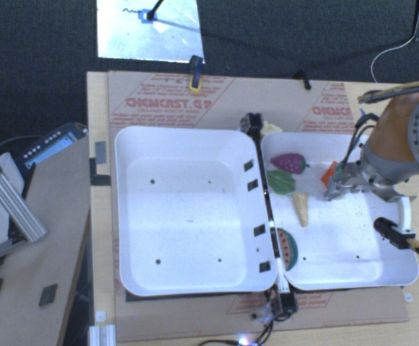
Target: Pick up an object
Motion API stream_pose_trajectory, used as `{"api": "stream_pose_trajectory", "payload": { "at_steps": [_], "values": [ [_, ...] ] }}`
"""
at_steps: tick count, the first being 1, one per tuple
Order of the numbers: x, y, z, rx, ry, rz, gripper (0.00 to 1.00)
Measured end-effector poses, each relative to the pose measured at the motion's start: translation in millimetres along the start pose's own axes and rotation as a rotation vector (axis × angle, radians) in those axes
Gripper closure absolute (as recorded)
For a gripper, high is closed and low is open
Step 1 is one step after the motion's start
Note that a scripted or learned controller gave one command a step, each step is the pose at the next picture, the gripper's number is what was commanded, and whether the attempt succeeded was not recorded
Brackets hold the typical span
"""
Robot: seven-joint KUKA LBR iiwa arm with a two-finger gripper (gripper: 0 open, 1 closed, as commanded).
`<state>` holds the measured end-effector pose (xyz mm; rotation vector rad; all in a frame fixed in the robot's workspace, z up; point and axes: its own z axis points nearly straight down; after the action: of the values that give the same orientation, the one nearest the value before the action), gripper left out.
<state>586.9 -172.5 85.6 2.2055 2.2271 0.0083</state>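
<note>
Cardboard-lined bench carries two white bins. Left bin: nothing noted inside. Right bin: watermelon slice on left wall; green leaf-shaped toy, purple grape cluster, ice-cream cone near centre; orange piece beside gripper. Finger state cannot be determined. Arm enters from right.

Grey arm, orange band above wrist, black cables, metallic claw.
</note>
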Motion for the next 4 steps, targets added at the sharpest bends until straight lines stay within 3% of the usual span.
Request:
{"api": "stream_pose_trajectory", "payload": {
  "at_steps": [1,2,3,4],
  "values": [
    [13,78,0,0.046,0.001,0.005,1.0],
    [14,75,4,0.042,0.008,0.01,0.0],
    [-34,75,7,0.039,0.016,0.013,0.0],
    [-35,83,-49,0.003,-0.001,0.007,0.0]
  ]
}}
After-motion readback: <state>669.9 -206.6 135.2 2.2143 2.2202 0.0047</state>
